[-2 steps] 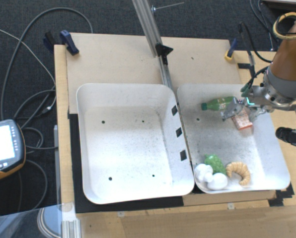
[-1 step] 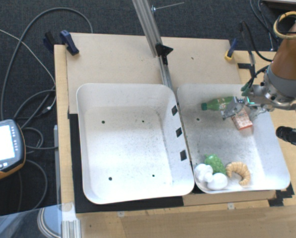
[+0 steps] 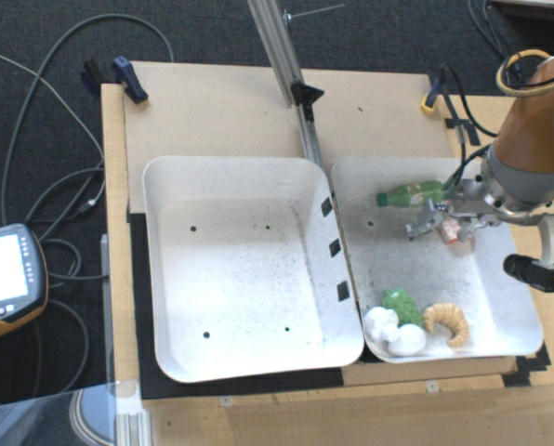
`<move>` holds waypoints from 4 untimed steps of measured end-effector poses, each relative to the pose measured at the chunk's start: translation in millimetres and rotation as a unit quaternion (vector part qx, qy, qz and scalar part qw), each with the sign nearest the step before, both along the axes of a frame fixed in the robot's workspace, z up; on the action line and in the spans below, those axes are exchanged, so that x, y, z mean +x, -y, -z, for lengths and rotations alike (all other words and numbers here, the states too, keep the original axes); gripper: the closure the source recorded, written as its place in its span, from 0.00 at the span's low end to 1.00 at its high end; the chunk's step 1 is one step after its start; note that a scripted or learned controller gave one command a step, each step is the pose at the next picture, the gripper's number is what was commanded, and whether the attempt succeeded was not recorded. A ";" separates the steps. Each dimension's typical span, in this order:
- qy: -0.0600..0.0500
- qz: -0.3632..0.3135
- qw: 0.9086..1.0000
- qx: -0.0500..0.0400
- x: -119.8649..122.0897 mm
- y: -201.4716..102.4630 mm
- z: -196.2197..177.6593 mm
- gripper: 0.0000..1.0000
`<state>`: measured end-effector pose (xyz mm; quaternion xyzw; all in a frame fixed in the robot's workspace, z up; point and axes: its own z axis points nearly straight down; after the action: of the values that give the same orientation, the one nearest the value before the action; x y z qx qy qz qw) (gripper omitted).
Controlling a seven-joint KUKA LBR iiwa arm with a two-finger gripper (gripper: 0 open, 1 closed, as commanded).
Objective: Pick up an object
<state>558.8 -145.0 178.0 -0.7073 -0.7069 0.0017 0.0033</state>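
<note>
The right bin holds several objects. A green bottle lies on its side near the bin's far wall. At the near edge sit a green lump, two white round pieces and a tan croissant-shaped toy. My gripper hangs low in the upper right part of this bin, just in front of the bottle. A small pink and red object lies right beside it, partly under the wrist. The view does not show any object held.
The left bin stands beside the right one, with a raised divider edge between them. A metal pole slants over the bench at the back. Cables and a black part hang at the arm's right side.
</note>
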 end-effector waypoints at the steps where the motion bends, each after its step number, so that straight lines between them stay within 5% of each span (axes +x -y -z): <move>1: -0.001 0.000 1.000 0.001 -9.2 -1.9 46.5 0.00; 2: 0.000 0.000 1.000 0.000 -10.4 -2.8 88.1 0.00; 3: 0.004 0.000 1.000 0.000 -8.3 -2.7 74.4 1.00; 4: 0.006 -0.001 1.000 -0.002 -6.5 5.0 28.0 1.00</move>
<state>552.4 -150.0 150.0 -0.7069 -0.7073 -0.0014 -0.0025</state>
